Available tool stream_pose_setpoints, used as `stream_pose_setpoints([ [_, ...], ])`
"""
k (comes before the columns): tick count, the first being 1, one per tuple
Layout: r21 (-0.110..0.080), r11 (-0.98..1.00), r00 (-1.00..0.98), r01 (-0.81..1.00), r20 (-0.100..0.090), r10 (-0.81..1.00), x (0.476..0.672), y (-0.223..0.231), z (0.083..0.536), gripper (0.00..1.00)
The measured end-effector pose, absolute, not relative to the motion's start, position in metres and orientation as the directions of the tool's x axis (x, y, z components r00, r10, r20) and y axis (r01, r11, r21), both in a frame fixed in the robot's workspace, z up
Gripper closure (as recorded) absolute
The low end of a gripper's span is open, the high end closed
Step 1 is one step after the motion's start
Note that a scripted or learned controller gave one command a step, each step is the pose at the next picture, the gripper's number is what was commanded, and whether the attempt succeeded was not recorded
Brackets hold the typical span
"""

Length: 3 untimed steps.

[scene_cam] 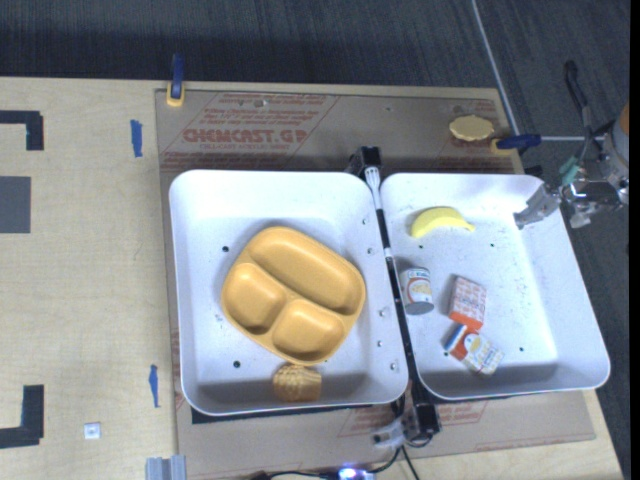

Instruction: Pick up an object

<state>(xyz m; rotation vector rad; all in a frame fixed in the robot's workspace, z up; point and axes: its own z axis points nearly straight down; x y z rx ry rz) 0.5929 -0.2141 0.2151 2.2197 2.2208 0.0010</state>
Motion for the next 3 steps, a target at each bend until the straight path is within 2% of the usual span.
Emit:
stream_pose_setpoints([
  [1, 0.003, 0.001, -0.001, 1.0, 0.0, 1.0, 0.562, -0.113, 0.086, 0.0],
  [2, 0.008, -0.001, 0.001, 1.0, -0.003, 1.0, 0.564, -0.115, 0.097, 1.0],
  [3, 0.008, -0.001, 0.001, 1.0, -0.003, 1.0, 0.564, -0.115, 0.097, 0.0],
])
